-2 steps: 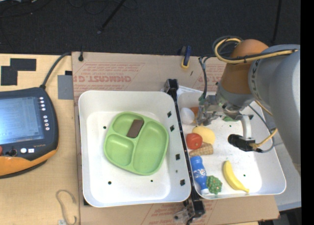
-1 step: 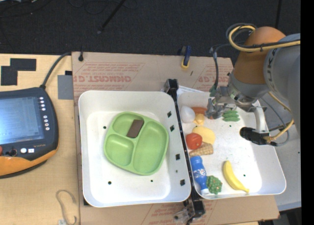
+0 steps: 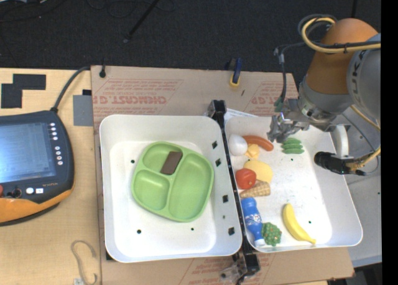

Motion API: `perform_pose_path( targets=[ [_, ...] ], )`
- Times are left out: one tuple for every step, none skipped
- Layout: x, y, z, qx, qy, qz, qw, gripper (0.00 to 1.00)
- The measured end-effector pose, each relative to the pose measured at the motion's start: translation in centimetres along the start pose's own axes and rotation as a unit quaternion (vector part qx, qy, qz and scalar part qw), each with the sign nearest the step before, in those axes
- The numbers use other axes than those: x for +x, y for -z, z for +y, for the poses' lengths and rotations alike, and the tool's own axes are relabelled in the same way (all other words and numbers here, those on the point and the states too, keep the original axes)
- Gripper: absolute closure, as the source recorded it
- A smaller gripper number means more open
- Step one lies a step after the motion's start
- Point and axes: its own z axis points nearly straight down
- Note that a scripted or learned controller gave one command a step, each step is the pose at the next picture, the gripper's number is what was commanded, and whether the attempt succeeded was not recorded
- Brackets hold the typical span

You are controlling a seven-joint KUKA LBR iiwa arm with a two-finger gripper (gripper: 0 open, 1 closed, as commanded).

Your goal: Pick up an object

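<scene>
My gripper [image 3: 281,132] hangs low over the back of the right bin [image 3: 339,215]. Just left of it lies an orange sausage [image 3: 258,142], and a small green ridged piece [image 3: 292,147] lies just to its right. I see nothing held in the gripper. Further left sit a white egg [image 3: 238,145], a yellow fruit [image 3: 259,169], a red tomato [image 3: 245,178] and a waffle cone [image 3: 262,188]. Toward the front lie a blue bottle [image 3: 252,215], a broccoli floret [image 3: 271,234] and a banana [image 3: 296,223].
The left bin [image 3: 118,215] holds a green divided plate [image 3: 172,182] with a brown slab [image 3: 171,162] in its back section. A black divider [image 3: 225,172] runs between the bins. A teach pendant [image 3: 31,162] rests on the bench at far left.
</scene>
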Motion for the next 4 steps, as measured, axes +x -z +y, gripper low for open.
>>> perform_pose_path(
  targets=[
    [-0.2, 2.9, 0.0, 0.001, 0.001, 0.0, 1.0, 1.0],
    [4.4, 2.1, -3.8, 0.004, 0.004, 0.001, 1.0, 1.0],
    [7.3, 2.3, -6.9, 0.004, 0.003, 0.001, 1.0, 1.0],
    [11.1, 2.6, -11.3, 0.005, 0.004, 0.001, 1.0, 1.0]
  ],
)
